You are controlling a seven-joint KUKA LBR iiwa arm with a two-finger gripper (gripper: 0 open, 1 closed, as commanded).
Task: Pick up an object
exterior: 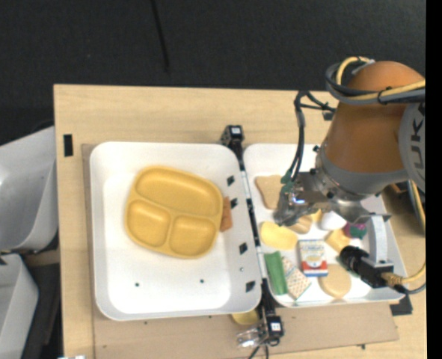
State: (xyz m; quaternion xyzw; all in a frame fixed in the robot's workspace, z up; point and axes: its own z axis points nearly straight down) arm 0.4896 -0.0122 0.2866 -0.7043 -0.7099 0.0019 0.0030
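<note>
Yellow three-compartment tray [174, 212] lying in left bin [108, 275]. Gripper [292, 209] low in right bin [269, 155], over yellow piece [279, 236] among small toy foods; grip state impossible to tell. Small red-and-white carton [312, 256] just beside.

No wording can be read with certainty: the small white carton with a red and blue printed face [312, 256] in the right white bin [269, 154] is too blurred, and the grey arm link [415, 137] shows only part of a large dark letter, seemingly a K
</note>
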